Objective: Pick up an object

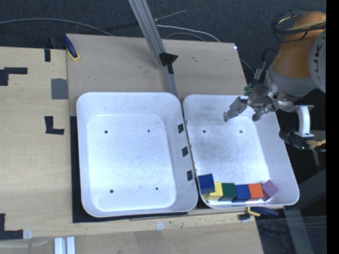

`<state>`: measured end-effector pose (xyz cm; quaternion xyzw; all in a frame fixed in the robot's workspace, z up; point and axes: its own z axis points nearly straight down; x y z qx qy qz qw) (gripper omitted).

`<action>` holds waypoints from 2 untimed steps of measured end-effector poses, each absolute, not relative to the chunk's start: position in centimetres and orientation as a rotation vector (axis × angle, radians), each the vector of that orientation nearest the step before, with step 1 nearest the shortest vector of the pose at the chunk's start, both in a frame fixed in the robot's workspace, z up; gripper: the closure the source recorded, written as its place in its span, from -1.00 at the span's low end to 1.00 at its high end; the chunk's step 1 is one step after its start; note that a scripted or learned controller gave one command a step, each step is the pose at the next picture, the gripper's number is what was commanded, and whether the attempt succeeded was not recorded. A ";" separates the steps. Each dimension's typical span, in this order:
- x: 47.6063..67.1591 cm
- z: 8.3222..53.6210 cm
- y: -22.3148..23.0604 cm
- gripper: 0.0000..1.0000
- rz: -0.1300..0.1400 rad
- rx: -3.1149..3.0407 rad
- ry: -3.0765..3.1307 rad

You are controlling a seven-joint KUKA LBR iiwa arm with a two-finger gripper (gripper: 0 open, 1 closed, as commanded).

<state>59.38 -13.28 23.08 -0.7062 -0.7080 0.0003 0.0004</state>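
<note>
Jaws (244, 111) spread wide, holding nothing, above the right bin's (275, 142) far edge. Travel to the near edge; descend squarely over one block (206, 182), avoiding neighbours.

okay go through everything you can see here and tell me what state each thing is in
gripper: open, above the far end of the right bin, holding nothing
right bin: blocks lined up along its near edge
blocks: resting in a row, blue one stacked on yellow
left bin: no objects in it
</note>
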 end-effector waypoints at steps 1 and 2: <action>56.3 18.9 -5.0 -1.00 0.004 -2.208 -2.224; 48.9 26.9 6.3 -1.00 -0.005 -2.207 -2.232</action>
